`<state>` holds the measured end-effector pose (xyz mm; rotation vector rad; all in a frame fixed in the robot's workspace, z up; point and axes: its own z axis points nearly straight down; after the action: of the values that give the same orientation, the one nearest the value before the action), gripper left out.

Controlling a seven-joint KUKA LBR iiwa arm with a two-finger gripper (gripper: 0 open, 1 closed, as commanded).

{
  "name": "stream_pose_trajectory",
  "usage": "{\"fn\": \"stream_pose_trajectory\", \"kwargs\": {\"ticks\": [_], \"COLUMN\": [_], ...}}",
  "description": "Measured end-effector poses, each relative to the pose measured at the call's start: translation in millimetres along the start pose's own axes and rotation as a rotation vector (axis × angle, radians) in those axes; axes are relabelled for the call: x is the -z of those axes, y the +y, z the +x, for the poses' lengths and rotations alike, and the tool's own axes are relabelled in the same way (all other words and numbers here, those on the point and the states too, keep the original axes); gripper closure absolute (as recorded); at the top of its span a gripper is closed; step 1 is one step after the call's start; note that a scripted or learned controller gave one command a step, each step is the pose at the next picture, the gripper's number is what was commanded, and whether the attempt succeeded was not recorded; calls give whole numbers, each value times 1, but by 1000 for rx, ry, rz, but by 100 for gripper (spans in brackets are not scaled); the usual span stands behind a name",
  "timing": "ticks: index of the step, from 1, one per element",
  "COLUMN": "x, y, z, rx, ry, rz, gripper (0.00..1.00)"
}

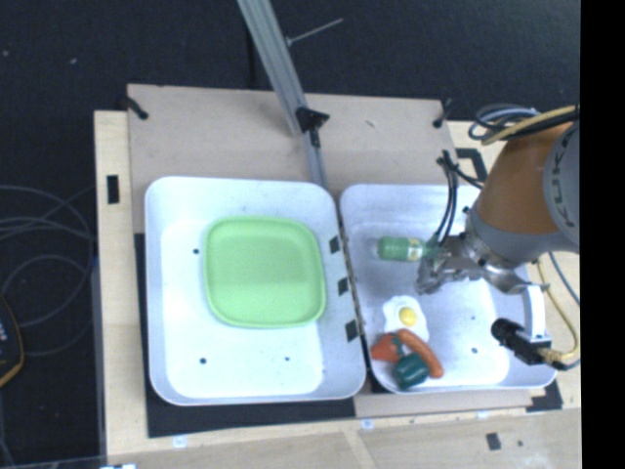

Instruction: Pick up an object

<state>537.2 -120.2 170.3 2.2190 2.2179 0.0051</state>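
In the right bin (371,213) lie a green bottle (398,250) with a pale cap end, a fried-egg toy (404,314), an orange carrot-like piece (420,348), a red piece (384,350) and a dark green piece (411,369). My gripper (430,277) hangs low over the bin's middle, just right of the bottle and above the egg. Nothing shows between its fingers.
The left bin (176,291) holds a light green square plate (264,271). A grey pole (278,62) slants down from the top to the divider between the bins. The arm's orange band (522,189) and cables cover the right bin's far right side.
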Motion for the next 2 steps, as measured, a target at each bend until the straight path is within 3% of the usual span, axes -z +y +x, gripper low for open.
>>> {"fn": "stream_pose_trajectory", "kwargs": {"ticks": [2], "x": [117], "y": [14], "z": [3], "rx": [0], "ry": [0], "rz": [0], "gripper": [100]}}
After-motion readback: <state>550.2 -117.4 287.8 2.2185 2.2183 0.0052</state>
